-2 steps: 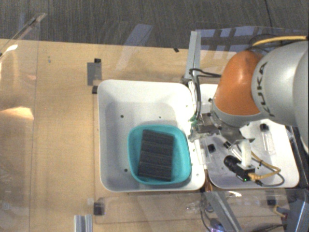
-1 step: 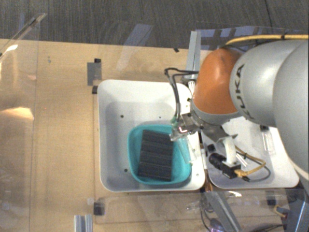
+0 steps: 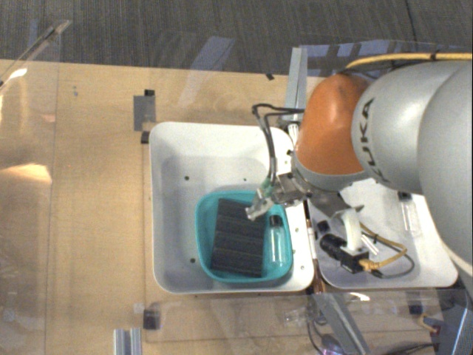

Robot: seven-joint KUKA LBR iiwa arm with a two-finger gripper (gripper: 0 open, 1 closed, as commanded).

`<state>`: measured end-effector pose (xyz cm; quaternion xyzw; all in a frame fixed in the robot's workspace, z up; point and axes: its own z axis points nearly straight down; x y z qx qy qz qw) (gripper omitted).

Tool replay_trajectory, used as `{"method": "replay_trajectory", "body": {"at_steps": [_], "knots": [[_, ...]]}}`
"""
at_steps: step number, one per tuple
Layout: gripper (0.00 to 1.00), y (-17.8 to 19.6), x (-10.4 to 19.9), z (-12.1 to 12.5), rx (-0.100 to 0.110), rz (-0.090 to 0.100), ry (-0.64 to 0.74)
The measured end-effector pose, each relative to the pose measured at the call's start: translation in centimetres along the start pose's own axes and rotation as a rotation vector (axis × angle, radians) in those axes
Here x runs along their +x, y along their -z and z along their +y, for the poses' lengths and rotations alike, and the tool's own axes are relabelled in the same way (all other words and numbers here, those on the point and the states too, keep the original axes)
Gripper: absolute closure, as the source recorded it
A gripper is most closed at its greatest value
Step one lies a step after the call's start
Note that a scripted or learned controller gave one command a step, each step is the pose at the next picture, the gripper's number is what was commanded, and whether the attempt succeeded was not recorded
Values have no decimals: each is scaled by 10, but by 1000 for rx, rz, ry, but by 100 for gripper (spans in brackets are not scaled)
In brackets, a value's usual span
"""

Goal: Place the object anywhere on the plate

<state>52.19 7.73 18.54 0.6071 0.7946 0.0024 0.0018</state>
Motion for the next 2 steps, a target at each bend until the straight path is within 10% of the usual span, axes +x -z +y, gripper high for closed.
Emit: {"method": "replay_trajectory", "body": {"at_steps": [1, 2], "knots": [[0, 74, -59, -49, -2, -2, -56], [100, 84, -59, -47, -8, -3, -51]]}}
